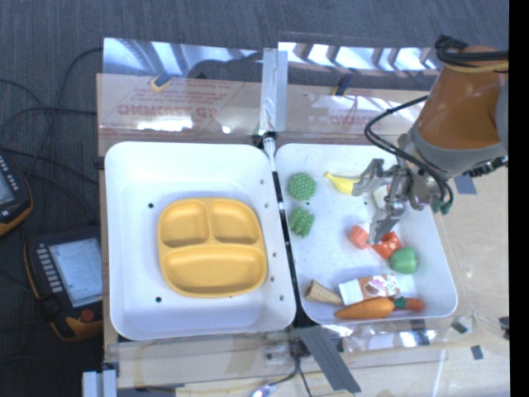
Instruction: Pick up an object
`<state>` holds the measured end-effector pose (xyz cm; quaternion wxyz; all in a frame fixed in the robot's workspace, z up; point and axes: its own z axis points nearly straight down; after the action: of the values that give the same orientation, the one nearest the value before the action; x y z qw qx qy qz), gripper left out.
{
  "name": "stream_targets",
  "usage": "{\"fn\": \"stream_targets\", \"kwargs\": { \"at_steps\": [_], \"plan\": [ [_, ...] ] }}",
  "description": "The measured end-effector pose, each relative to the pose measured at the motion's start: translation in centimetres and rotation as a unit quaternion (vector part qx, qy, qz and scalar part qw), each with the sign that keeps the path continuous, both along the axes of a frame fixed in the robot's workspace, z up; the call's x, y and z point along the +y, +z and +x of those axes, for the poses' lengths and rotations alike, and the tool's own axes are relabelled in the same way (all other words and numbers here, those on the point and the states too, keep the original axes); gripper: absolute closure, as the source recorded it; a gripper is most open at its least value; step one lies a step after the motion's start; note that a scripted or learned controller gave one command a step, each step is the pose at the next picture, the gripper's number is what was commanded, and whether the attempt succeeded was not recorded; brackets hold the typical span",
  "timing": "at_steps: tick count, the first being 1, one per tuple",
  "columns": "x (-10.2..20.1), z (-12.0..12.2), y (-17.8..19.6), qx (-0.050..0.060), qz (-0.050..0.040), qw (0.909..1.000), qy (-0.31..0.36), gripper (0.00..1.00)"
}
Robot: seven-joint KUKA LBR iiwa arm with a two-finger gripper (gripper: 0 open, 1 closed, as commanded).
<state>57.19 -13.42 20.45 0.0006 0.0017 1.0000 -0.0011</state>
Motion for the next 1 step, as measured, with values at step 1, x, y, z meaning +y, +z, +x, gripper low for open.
{"fn": "stream_targets", "kwargs": {
  "at_steps": [1],
  "plan": [
    [-1.15, 7.11, -7.24, -0.001, 0.0004, 0.9993, -0.037, 0.0]
  ]
}}
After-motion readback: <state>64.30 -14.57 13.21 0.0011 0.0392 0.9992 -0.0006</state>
